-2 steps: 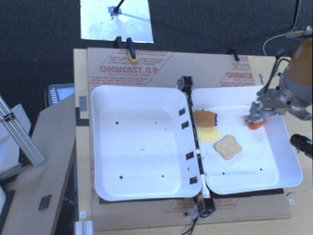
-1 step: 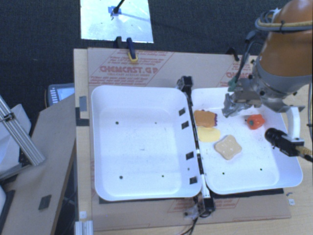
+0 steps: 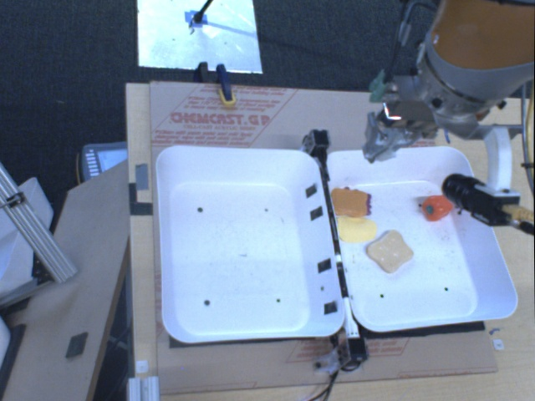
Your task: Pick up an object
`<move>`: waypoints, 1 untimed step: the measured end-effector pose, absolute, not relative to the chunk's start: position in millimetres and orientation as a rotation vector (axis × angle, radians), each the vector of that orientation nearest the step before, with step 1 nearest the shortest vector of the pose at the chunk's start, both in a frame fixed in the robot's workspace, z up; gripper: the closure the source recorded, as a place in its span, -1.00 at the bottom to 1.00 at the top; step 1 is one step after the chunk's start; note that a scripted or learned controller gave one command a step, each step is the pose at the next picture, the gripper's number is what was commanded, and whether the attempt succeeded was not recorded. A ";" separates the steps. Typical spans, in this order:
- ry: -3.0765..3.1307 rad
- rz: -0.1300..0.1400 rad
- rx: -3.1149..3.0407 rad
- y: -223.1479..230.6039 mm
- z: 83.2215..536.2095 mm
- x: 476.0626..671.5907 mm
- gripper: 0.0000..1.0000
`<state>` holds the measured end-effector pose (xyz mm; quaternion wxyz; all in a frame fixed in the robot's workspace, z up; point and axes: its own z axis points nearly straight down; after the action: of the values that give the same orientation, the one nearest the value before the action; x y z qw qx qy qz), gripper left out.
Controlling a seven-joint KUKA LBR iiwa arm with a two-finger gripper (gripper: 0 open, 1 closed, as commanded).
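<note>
Fingers (image 3: 382, 147), spread unclear, above right bin (image 3: 481, 303); toast (image 3: 389, 251), cheese (image 3: 357, 230), tomato (image 3: 435, 208) inside.

A dark carpet (image 3: 67, 48) covered the floor at the far side and to the left. On it, far from the bench, lay a shiny metal sheet (image 3: 199, 22) (bright with reflected light). The bench top (image 3: 100, 249) was pale wood, with a printed cardboard sheet (image 3: 221, 115) spread over it. At the left edge leaned an aluminium rail (image 3: 33, 232).
</note>
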<state>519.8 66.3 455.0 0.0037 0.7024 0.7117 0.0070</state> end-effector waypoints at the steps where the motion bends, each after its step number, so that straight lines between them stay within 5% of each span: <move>1: 2.231 0.012 2.208 130.3 485.1 532.8 1.00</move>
<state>532.8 130.3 485.1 0.0012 0.7035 0.7107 0.0037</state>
